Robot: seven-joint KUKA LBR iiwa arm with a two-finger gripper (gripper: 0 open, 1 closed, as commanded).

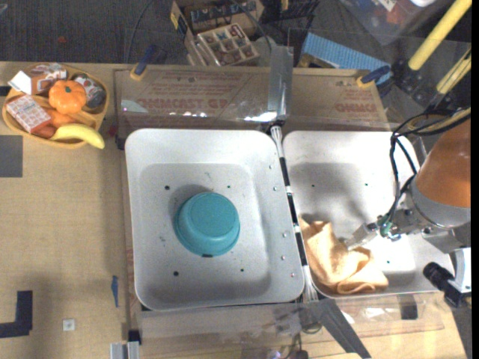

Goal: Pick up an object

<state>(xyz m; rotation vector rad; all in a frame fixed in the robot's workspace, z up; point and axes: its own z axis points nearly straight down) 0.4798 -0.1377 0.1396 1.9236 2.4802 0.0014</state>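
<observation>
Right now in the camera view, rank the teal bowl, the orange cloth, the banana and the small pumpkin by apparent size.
1. teal bowl, largest
2. orange cloth, somewhat smaller, partly under the hand
3. banana
4. small pumpkin; close to the banana, uncertain, as both sit farther from the camera.

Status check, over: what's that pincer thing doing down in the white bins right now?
Pincer low in right bin, tip on orange cloth. Grip on cloth not confirmed. Teal bowl upside down in left bin, apart. Nothing blocking.
</observation>
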